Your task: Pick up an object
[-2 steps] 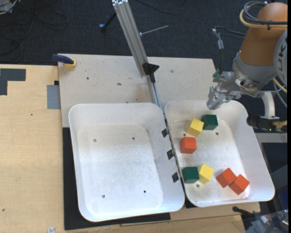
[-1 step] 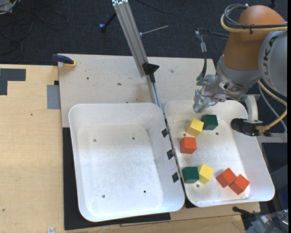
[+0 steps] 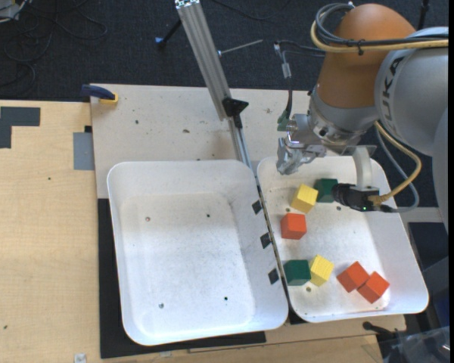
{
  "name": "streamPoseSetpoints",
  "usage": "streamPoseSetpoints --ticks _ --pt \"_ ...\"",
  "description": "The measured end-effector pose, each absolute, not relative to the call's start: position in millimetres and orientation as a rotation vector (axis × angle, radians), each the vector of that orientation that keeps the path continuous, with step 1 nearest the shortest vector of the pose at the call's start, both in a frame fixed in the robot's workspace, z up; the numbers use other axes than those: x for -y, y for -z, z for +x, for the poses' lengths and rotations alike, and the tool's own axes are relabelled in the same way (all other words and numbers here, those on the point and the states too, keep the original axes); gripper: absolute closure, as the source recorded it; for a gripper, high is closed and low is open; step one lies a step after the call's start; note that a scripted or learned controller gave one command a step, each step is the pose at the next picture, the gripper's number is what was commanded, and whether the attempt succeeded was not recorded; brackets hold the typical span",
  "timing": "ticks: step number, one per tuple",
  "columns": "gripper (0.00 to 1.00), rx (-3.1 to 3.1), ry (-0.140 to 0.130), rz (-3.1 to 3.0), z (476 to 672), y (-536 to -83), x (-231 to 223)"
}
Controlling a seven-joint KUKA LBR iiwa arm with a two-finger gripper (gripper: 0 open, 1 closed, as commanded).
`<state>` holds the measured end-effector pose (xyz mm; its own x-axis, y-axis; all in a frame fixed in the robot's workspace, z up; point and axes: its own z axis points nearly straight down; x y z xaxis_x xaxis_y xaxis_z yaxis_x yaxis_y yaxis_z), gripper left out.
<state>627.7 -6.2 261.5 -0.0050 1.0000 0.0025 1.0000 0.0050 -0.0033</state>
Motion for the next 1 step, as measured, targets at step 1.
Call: streamPoseSetpoints --ticks 1 --pt "1.0 2.224 0.0 -2.214 632.0 -261.1 -50.3"
